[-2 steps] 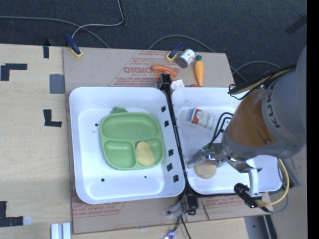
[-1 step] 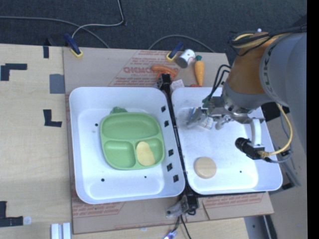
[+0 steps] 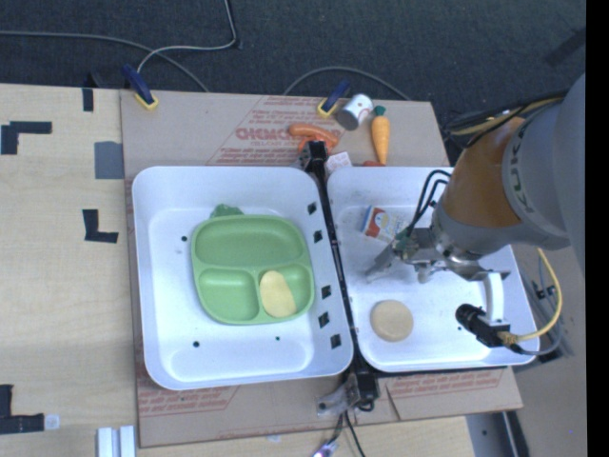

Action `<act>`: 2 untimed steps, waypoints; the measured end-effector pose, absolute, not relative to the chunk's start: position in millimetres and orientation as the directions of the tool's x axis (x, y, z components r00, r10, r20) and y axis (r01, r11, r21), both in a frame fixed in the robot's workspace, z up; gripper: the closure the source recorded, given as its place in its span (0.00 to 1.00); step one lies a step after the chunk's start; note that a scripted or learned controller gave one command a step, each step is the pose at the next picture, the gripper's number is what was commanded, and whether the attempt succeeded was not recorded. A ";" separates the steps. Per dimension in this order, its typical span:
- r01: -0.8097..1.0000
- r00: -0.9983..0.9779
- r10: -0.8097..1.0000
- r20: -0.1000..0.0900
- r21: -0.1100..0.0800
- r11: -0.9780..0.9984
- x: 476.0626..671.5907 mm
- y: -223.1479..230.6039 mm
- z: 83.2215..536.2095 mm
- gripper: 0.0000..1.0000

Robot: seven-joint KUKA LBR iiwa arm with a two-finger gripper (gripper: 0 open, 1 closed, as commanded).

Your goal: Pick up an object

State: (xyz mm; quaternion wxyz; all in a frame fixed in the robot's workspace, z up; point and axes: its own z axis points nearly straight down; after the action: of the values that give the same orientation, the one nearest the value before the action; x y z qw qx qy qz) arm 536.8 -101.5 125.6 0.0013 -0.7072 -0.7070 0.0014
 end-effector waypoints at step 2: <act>1.000 0.000 1.000 -0.003 0.005 0.000 485.3 -96.2 86.2 0.00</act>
State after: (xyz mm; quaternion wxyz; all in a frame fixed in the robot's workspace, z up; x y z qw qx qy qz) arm 485.3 -96.2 86.2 -0.0028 -0.7072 -0.7070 -0.0010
